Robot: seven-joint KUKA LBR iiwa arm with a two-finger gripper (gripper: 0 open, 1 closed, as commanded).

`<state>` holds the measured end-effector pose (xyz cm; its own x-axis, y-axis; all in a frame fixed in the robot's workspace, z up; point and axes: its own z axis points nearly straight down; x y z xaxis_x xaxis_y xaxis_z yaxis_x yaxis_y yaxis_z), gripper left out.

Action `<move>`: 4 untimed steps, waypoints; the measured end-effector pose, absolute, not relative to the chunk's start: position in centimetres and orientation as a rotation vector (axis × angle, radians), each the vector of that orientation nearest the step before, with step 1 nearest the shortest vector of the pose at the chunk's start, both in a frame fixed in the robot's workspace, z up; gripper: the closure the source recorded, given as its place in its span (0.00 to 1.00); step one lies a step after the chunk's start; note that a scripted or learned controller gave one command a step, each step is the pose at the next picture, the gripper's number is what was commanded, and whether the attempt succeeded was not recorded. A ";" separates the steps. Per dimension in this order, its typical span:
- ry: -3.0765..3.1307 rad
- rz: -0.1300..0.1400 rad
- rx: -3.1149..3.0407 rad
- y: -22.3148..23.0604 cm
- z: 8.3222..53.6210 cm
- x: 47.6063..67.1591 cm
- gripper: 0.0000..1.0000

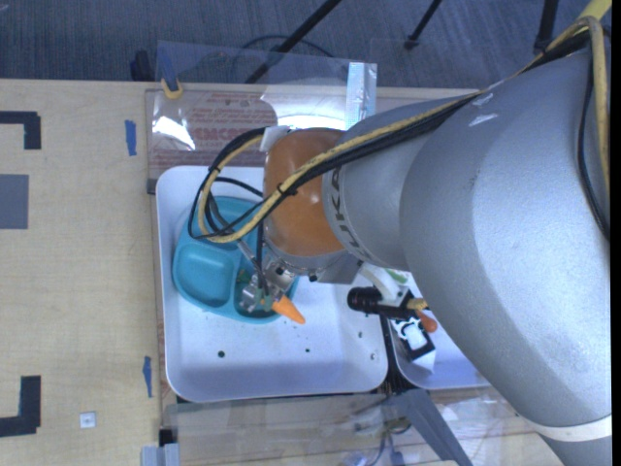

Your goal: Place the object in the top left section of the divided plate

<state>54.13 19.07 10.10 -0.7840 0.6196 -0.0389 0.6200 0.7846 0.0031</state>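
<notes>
At the near edge of the worktop [78,289] sits the left white bin [291,372], its near floor bare but for a few small dark specks. Just past them the orange carrot-shaped object [289,310] lies tilted, its pointed end over the white floor and its other end against the near right rim of the teal divided plate [199,275]. It is not in the plate's top left section. The gripper [262,299] hangs right at that same rim, touching or nearly touching the object. The parts are too small and crowded to tell whether it is open, closed or gripping the object. The plate rests toward the bin's left wall. Its near left section shows as a rounded hollow with nothing in it, while its far sections are crossed by black and yellow cables [218,207] and partly covered by the wrist's orange band [301,192]. The grey arm [485,212] hides the plate's right side, the bin's far right corner and nearly all of the right bin [441,375]. In the sliver that shows there is a white and black shape [415,348], cut off and too hidden to name. At the bin's far edge lies a crumpled clear plastic sheet [243,105], and blue tape marks [131,136] sit on the worktop to the left.
</notes>
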 end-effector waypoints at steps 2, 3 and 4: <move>2.916 -0.006 1.121 18.1 9.4 64.2 1.00; 3.004 -0.049 0.868 19.2 9.4 65.3 1.00; 3.016 -0.034 0.750 19.4 9.6 60.5 1.00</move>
